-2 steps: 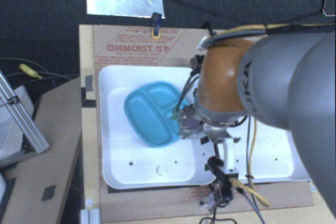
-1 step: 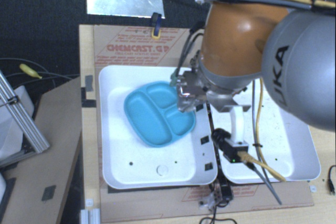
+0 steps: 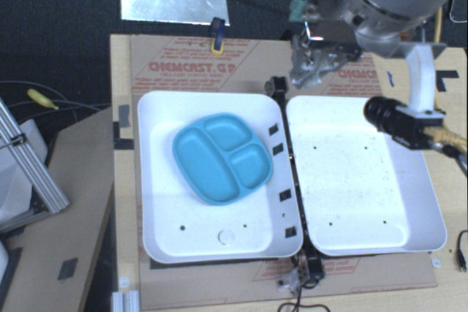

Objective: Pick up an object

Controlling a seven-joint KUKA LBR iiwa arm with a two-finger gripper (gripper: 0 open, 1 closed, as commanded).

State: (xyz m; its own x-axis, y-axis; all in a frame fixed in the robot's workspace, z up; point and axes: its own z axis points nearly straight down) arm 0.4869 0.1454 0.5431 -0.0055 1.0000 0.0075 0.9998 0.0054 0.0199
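beside right bin (image 3: 409,230), blue plate (image 3: 221,156)

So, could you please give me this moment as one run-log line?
hand: above the bins' far edge, nothing seen held | blue divided plate: flat in left bin | pick: not yet done

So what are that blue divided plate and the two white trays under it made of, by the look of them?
The blue plate looks like moulded plastic with a matte finish: even colour, soft rounded dividers, no glare. The left white bin, in which it lies, and the right white bin look like thin formed plastic, smooth with a faint sheen and rounded rims, though coated metal can't be ruled out.
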